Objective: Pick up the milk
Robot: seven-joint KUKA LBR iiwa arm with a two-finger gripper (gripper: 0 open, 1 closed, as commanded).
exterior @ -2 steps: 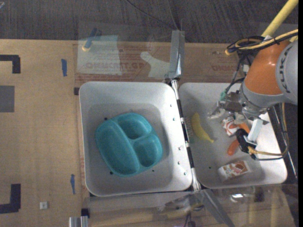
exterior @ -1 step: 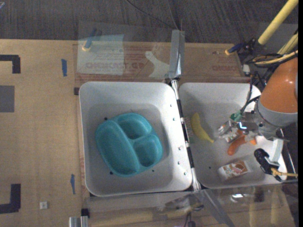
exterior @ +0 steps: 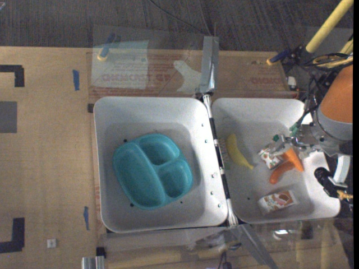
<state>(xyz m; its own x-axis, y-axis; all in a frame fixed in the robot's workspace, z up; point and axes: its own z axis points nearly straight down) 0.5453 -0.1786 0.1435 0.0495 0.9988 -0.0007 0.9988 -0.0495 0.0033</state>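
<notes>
Two small white cartons lie in the right bin (exterior: 247, 108), and I cannot tell which is the milk. One carton (exterior: 270, 156) is tilted near the bin's middle right, against an orange carrot (exterior: 285, 166). The other carton (exterior: 277, 200) lies flat near the front wall, with a red and brown label facing up. My gripper (exterior: 294, 140) hangs over the right side of this bin, just up and right of the tilted carton and above the carrot's thick end. The wrist hides how it stands.
A yellow banana (exterior: 239, 153) lies at the left of the right bin. The left bin (exterior: 112, 116) holds a teal divided plate (exterior: 152, 170). The grey arm with its orange band (exterior: 340, 97) and cables crowds the right edge.
</notes>
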